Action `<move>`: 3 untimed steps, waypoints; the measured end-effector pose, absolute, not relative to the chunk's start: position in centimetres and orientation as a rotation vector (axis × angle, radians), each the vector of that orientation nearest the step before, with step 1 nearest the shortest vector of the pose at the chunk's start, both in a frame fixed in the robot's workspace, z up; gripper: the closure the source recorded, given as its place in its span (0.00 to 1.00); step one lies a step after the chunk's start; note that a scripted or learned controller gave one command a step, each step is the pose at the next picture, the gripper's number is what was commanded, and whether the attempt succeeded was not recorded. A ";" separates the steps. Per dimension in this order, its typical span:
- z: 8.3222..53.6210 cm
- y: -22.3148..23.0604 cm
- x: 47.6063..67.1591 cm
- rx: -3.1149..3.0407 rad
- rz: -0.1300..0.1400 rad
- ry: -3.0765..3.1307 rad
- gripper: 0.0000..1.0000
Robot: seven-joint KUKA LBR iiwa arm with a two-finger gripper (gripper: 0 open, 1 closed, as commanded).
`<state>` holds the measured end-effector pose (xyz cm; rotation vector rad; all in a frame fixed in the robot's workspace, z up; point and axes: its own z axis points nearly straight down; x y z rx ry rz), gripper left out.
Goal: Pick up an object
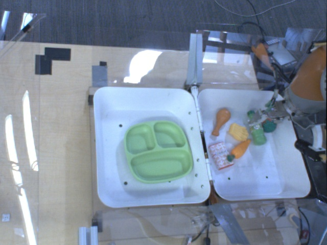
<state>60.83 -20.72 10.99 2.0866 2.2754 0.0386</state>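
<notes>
Camera view: left white plastic bin point(107, 137) holds a light green three-compartment tray point(158, 151). In the right white bin point(286, 182), taking the yellow wedge-shaped block point(237, 131) as landmark: brown drumstick toy point(220, 120) just left of it, orange carrot toy point(239, 149) just below, red-and-white patterned packet point(218, 154) below-left, green bottle-like toy point(258, 135) just right. Gripper point(269, 115) hovers up-right of the block, near the green toy; finger state: cannot tell.

In the right white bin point(286, 182) we see a brown plastic drumstick point(220, 120), a yellow ridged wedge point(237, 132) and an orange toy carrot point(239, 149) lying close together. A red-and-white printed packet point(218, 155) lies flat near the carrot's tip, and a small green bottle point(258, 135) lies just right of the wedge.
</notes>
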 end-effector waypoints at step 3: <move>10.2 -20.2 60.9 2.183 0.018 2.238 1.00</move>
